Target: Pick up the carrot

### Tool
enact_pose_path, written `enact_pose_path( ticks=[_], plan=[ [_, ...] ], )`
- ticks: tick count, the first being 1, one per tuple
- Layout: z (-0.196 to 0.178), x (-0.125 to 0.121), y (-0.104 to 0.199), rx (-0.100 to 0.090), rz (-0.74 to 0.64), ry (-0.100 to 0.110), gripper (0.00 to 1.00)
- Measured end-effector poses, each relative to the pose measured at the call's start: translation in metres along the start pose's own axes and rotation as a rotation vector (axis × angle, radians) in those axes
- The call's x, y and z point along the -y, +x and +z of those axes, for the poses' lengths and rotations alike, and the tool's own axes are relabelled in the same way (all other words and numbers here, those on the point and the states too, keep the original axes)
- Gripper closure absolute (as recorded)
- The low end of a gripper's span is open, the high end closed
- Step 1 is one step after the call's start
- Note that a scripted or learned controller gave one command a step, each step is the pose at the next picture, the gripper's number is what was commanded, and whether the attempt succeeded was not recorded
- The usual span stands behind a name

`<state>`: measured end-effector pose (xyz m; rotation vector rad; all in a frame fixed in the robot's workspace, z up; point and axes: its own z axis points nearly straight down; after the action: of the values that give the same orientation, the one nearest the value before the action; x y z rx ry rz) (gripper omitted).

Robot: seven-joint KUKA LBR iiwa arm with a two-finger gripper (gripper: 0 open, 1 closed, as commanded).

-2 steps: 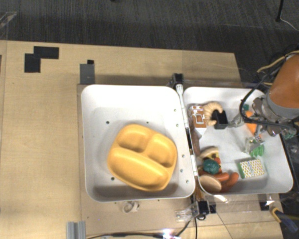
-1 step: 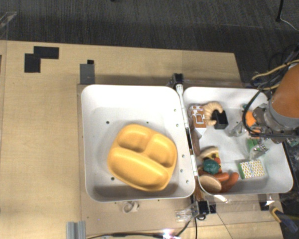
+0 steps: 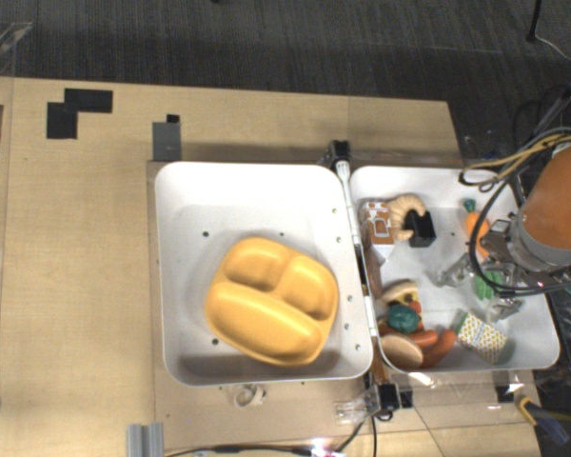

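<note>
Small orange carrot (image 3: pixel 471 223) w/ green top, beside arm (image 3: pixel 555 212); claw state unclear.

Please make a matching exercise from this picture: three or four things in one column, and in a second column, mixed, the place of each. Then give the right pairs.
Things:
1. big yellow bread-shaped toy
2. carrot
3. small black object
4. claw

Places:
A. right bin, far part, beside a brown and white toy
B. middle of the left bin
C. over the right bin, near its right side
D. right bin, beside the arm, with a green top

Pairs: 1-B, 2-D, 3-A, 4-C
</note>
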<state>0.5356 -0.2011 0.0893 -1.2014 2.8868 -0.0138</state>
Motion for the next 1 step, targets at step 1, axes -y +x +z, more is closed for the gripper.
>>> enact_pose_path(
  ticks=[1],
  plan=[
    [-0.0141, 0.0031, -0.0046, 0.007, -0.005, 0.011, 1.00]
  ],
)
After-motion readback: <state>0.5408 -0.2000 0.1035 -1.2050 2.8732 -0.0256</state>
